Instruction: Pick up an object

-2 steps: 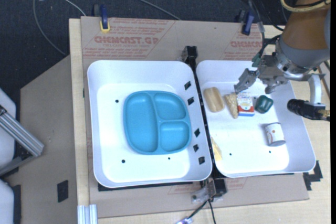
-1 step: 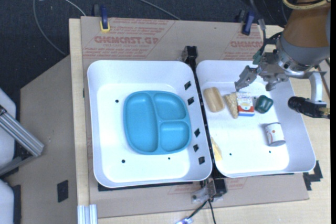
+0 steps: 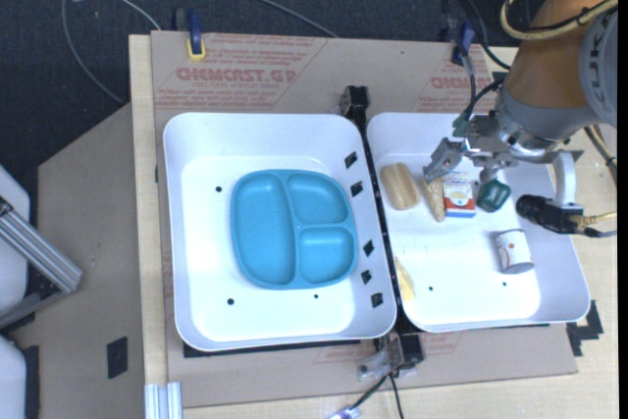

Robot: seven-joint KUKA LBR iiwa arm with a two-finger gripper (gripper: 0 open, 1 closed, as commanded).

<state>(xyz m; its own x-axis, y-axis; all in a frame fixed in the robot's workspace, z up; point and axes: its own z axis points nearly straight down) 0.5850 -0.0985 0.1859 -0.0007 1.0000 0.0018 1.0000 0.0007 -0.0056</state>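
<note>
Right bin: tan bread-like piece (image 3: pixel 399 185), small red-and-white carton (image 3: pixel 458 195), teal object (image 3: pixel 492 195), grey-white can (image 3: pixel 512 250).

My arm (image 3: pixel 564 54) was grey with a rounded orange band, a yellow cable (image 3: pixel 525 10) looped above it; my hand (image 3: pixel 461 157) was grey metal.

My gripper (image 3: pixel 463 164) hangs over the right bin (image 3: pixel 549 294), a small carton (image 3: pixel 458 194) right under it. Two bread pieces (image 3: pixel 399 185) lie to its left, a can (image 3: pixel 512 249) nearer the front, a divided plate (image 3: pixel 292 228) in the left bin (image 3: pixel 196 299).
</note>
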